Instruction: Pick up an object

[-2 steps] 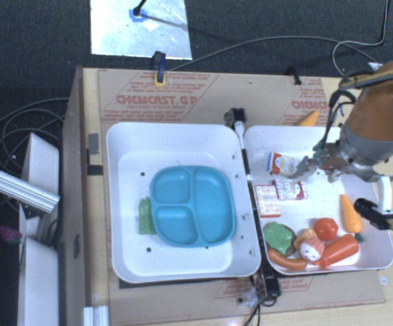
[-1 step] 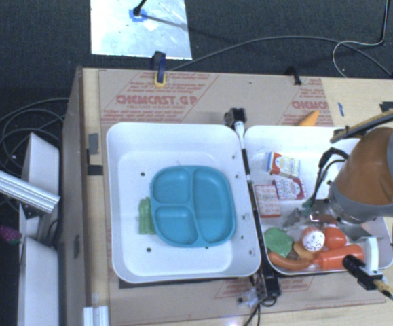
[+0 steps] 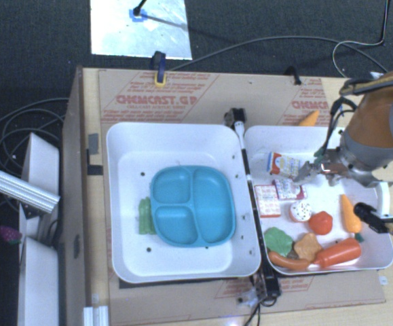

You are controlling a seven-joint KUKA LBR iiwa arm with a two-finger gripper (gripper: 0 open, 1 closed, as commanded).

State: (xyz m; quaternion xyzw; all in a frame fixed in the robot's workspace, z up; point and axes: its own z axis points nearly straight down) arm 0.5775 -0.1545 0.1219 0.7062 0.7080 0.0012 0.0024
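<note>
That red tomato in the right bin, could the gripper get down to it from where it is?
Probably yes. The tomato lies uncovered in the right bin, nothing stacked on it, and the gripper hangs just above and behind it. The white round toy and the carrot sit close beside it, so space is tight.

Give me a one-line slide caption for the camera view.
KUKA arm's pincer over the right bin of toy food; blue divided plate in the left bin.
</note>
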